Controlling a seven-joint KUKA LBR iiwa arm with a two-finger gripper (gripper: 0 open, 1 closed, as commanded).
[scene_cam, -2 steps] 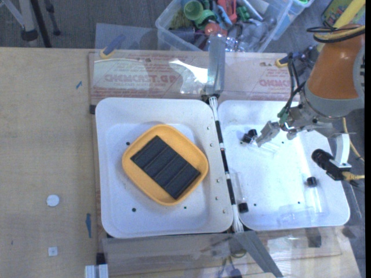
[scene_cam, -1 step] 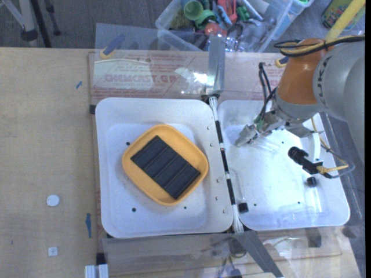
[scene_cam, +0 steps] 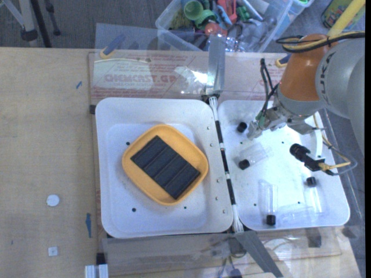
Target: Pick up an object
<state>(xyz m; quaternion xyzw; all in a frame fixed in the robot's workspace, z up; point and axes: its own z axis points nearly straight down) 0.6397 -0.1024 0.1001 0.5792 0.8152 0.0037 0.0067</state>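
A yellow dish [scene_cam: 139, 181] holding a black slatted pad [scene_cam: 165, 165] lies tilted in the left bin [scene_cam: 110, 213]. In the right bin [scene_cam: 339, 210] lie several clear vials with black caps: one [scene_cam: 255, 154] near the middle left, one [scene_cam: 266, 197] toward the front, one [scene_cam: 313, 194] at the right. A small black cap [scene_cam: 242, 127] sits near the back left. My gripper [scene_cam: 255, 130] hangs low over the back left of the right bin, just right of that cap and above the middle-left vial. Nothing shows between its fingers.
The raised divider [scene_cam: 223, 161] separates the two bins. A clear storage box of coloured toys [scene_cam: 232, 10] stands behind the bench. A laminated sheet [scene_cam: 145, 77] lies behind the left bin. The grey arm [scene_cam: 330, 68] reaches in from the right.
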